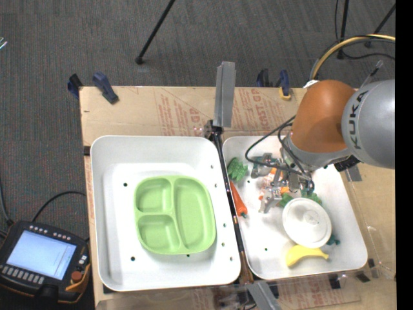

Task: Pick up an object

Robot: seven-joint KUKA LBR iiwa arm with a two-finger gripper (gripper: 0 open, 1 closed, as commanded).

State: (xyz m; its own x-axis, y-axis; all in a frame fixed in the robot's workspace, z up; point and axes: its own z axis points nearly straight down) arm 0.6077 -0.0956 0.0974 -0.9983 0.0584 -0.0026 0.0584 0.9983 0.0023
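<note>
I see the claw (279, 187) low in the right bin (345, 202), among small cluttered items I can't identify; whether it is wide or narrow I cannot tell. A carrot (238, 200) lies along the bin's left wall, long axis running near-to-far. The banana (305, 256) (curved) lies crosswise beside a white bowl (307, 222). A green plate (174, 215) sits in the left bin (110, 205).

**Two bins, side by side**

In the left shallow white bin (103, 173): green three-compartment plastic plate (174, 215). In the right shallow white bin (352, 237): orange carrot (238, 199) by the left wall, white round bowl (307, 222) centre-right, yellow banana (306, 255) in front of it.
</note>
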